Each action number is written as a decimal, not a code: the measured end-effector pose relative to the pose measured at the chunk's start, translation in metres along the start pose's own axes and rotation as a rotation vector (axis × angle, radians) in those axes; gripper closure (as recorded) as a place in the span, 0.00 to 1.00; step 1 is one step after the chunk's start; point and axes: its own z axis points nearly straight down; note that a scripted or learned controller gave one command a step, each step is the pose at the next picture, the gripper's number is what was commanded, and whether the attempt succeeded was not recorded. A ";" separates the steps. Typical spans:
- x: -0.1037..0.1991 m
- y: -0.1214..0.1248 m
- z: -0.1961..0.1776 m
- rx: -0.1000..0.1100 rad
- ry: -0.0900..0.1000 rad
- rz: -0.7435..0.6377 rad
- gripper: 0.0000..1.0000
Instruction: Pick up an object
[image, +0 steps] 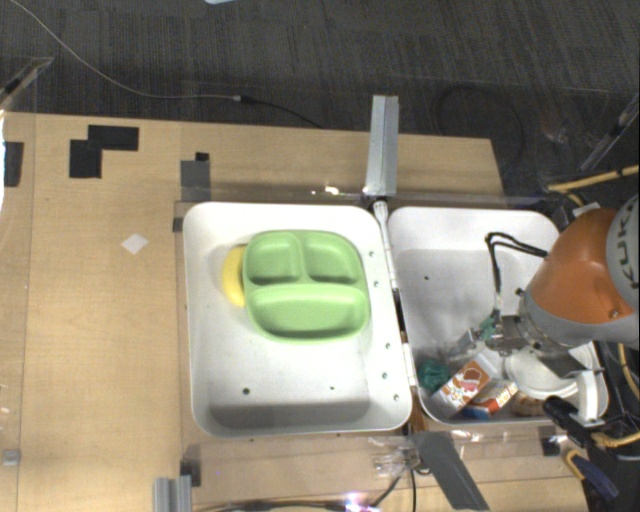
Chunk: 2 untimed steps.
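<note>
In the right bin (440, 255), a heap of small objects lies in the near corner: a teal item (432, 376), a red and white packet (466, 386), and an orange and blue piece (495, 404). My gripper (488, 338) hangs low over this heap, just above the packet, with the orange wrist band (575, 275) behind it. Clear wrapping around the gripper's tip blurs it. The left bin (290, 395) holds a green divided plate (303, 283), and a yellow object (232, 277) peeks out from under the plate's left edge.
A white round dish (540, 378) lies under the arm at the right bin's near right. A black cable (497, 250) loops over the right bin's floor. A metal post (381, 145) stands behind the wall between the bins.
</note>
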 end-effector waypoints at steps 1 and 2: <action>-0.015 -0.001 0.000 0.000 0.004 0.278 0.00; -0.017 0.001 -0.012 -0.004 -0.001 0.279 1.00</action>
